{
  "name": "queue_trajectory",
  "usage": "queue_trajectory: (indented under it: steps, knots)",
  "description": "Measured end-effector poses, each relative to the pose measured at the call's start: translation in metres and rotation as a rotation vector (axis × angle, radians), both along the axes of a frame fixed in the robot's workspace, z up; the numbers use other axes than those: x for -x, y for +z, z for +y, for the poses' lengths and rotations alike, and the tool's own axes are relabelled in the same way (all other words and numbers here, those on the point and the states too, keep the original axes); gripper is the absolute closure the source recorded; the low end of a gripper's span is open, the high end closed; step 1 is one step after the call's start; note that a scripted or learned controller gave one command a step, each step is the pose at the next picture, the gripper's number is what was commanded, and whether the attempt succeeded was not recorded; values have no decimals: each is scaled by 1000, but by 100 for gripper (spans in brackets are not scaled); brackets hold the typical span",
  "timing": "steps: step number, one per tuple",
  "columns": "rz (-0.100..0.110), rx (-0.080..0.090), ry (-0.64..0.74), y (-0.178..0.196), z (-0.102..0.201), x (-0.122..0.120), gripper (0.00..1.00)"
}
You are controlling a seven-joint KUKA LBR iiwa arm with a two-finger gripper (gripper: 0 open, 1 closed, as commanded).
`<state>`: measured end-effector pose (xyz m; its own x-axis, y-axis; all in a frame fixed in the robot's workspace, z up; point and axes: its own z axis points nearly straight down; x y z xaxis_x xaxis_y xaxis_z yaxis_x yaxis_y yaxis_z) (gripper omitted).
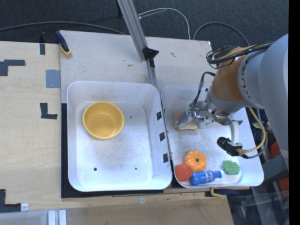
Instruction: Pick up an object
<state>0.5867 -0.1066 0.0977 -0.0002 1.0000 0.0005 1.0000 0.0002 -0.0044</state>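
here the gripper [193, 117] sits low in the right bin [253, 175] against the tan flat object [183, 122], finger state cannot be told; the object looks light, thin and probably stiff, so grip across its narrow edges

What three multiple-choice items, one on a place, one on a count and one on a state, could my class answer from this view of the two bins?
1. Where is the yellow bowl?
A. Left bin
B. Right bin
C. On the bench outside the bins

2. How many things lie grouped at the right bin's near edge?
A. Two
B. Four
C. Six

3. How does the yellow bowl stand?
A. Upside down
B. On its side
C. Upright, opening up

Answers:
1 A: the yellow bowl sits in the left bin.
2 B: orange pumpkin, red ball, blue bottle, green piece, in the right bin.
3 C: its hollow inside shows.
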Motion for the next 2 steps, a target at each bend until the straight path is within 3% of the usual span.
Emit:
queue_trajectory:
  steps: [1, 2]
  knots:
    - [-1, 0, 3, 12, 0, -1, 100]
    - [-9, 2, 1, 76, 1, -2, 100]
